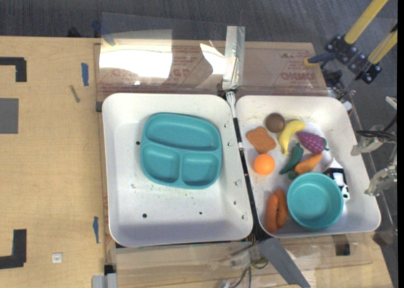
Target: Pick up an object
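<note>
Two glossy white bins: three-section teal tray [181, 150]; round teal bowl [314, 200].

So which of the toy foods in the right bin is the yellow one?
The banana, a curved piece lying between the brown ball and the purple piece. The other foods there are orange, brown, purple or green.

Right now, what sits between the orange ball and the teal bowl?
Camera view: nothing solid; bare white bin floor separates the orange ball from the teal bowl.
</note>
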Motion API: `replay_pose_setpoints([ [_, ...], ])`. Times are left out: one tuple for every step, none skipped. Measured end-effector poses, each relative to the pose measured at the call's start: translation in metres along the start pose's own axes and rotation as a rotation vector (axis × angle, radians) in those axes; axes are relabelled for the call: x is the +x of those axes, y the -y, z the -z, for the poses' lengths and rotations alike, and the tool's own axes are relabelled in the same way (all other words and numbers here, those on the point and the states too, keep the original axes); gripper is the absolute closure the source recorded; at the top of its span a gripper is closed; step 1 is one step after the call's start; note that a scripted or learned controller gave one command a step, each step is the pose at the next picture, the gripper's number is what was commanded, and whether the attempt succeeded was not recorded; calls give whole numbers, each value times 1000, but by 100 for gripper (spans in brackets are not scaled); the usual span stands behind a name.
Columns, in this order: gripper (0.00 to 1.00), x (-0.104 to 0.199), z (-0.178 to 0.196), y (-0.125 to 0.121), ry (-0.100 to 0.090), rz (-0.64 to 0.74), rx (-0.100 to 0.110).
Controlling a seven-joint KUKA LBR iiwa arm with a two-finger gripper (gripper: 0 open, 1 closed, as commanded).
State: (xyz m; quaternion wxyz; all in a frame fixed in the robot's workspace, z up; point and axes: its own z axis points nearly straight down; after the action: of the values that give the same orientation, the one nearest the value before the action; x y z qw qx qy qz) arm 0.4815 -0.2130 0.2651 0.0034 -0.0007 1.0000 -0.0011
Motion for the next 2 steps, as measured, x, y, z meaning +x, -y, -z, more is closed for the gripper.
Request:
replay_pose_setpoints([
  [0, -16, -176, 8, 9, -34, 1],
  [100, -19, -163, 8, 19, -33, 5],
])
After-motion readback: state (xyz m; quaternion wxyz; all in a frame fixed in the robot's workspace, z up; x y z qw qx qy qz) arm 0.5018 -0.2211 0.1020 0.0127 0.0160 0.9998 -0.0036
